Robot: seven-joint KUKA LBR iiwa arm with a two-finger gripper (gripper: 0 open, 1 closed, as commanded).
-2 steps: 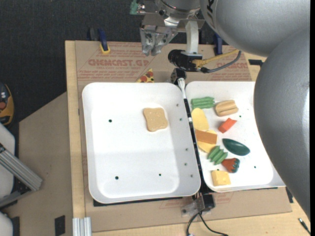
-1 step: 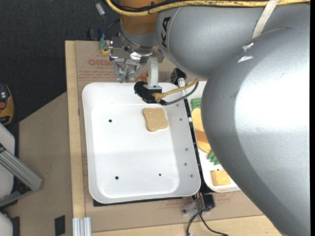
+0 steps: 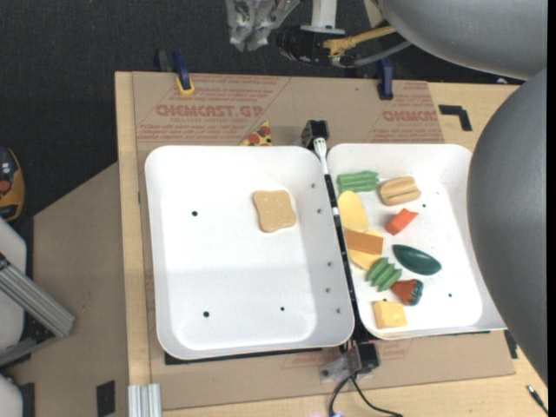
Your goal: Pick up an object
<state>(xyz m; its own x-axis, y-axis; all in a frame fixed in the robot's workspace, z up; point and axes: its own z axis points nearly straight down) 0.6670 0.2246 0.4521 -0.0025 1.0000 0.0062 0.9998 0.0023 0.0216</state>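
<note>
Gripper (image 3: 254,20): high at the top edge, above the dark floor behind the bench, well apart from both bins; blurred, so cannot tell how far open; nothing seen between it.
Arm (image 3: 512,233): big grey body along the right side, covering part of the right bin.
Left bin (image 3: 174,233): one slice of bread (image 3: 274,210), lying flat, toward the upper middle.
Right bin (image 3: 452,168): green beans (image 3: 358,181) and bread roll (image 3: 399,189) at top; yellow piece (image 3: 352,209), orange cheese (image 3: 364,241), red piece (image 3: 400,221) in the middle; dark green pod (image 3: 416,260), yellow cube (image 3: 389,314) lower.
</note>
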